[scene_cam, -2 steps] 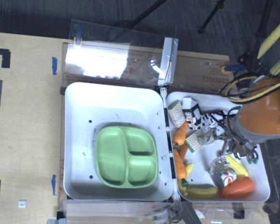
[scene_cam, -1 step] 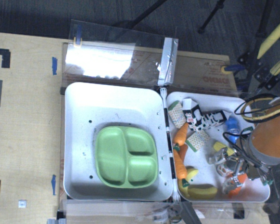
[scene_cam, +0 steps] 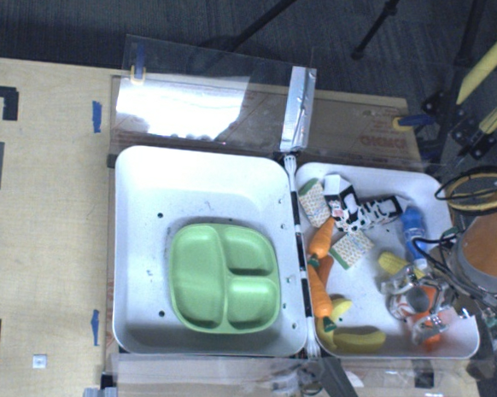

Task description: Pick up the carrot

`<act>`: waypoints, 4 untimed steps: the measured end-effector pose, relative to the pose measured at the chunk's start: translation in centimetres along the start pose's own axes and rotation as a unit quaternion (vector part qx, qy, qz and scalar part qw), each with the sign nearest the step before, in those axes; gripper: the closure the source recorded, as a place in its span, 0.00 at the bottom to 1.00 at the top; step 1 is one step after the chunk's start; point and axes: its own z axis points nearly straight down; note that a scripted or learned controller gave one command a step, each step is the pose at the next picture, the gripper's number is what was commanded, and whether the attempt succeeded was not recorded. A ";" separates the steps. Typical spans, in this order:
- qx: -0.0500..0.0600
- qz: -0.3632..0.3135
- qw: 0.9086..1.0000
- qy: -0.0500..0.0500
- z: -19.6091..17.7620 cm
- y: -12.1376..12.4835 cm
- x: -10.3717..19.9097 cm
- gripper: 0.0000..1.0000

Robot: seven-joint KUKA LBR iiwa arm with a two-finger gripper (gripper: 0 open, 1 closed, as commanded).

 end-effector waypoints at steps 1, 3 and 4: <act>0.001 0.002 1.000 -0.004 -1.1 -0.1 -0.2 1.00; 0.000 0.134 0.991 0.002 -4.8 4.0 -2.0 1.00; 0.000 0.134 0.991 0.002 -4.8 3.9 -2.0 0.00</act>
